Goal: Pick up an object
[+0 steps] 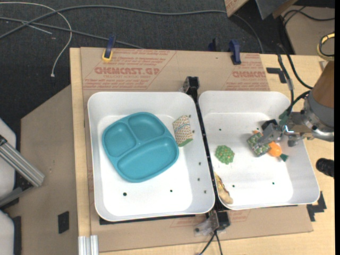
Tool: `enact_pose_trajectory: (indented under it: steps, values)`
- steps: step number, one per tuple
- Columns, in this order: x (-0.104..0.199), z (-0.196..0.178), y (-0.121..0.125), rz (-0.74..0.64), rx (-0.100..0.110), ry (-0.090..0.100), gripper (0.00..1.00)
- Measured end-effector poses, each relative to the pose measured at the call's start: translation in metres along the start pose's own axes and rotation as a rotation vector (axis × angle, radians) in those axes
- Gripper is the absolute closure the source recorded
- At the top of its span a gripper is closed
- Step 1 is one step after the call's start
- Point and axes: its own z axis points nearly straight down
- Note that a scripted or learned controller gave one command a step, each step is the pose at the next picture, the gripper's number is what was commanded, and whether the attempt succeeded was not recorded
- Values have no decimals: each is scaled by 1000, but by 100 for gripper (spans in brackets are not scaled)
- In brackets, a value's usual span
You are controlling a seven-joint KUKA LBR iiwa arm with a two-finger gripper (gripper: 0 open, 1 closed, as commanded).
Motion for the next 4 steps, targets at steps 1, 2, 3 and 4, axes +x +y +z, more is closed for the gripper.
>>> enact_pose_trajectory:
  steps: [1,2,3,4]
  values:
    - [1,62,3,1,5,1,0]
    - [2,105,6,1,2,1,0]
    - [3,142,6,1,2,1,0]
    - [3,130,7,2,-1,0,100]
